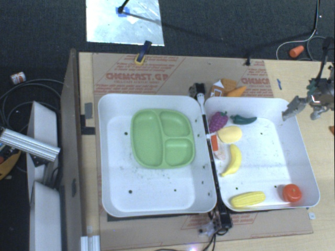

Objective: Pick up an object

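The right bin (293,156) holds several toy foods: purple grapes (218,121), a green pepper (243,119), a yellow lemon (230,135), a banana (233,160), a corn cob (248,198) and a red-orange tomato (292,193). My gripper (304,111) hangs over that bin's far right rim, up and right of all the foods. It is open, and nothing sits between its fingers. The nearest item, the green pepper, lies well to its left.
The left bin (118,192) bears a green divided plate (162,138). A small red and white item (215,143) lies by the divider between the bins. Orange toy pieces (229,88) rest on the cardboard behind the right bin. Cables run at far right.
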Controlling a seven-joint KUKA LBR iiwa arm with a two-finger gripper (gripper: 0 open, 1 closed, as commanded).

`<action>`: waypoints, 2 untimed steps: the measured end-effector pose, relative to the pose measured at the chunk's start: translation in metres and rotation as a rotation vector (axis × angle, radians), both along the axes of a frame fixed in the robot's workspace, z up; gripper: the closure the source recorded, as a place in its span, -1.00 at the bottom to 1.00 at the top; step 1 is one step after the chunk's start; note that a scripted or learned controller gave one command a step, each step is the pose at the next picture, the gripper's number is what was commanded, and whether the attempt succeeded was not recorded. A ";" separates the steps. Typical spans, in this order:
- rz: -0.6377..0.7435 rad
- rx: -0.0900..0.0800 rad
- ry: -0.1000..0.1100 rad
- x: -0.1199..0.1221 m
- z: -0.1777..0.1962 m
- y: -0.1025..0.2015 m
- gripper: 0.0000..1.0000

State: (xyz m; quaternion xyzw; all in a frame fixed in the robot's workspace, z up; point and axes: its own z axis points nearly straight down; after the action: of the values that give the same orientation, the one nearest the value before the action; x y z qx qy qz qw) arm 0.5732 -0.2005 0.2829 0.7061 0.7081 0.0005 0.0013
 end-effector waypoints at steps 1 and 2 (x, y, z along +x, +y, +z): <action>0.007 0.007 0.012 -0.004 -0.172 0.083 -1.00; 0.002 0.003 0.005 -0.025 -0.193 0.111 -1.00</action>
State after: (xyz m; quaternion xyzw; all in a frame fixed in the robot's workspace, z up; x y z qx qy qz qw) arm 0.5479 -0.0896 0.0895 0.7052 0.7090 -0.0002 -0.0016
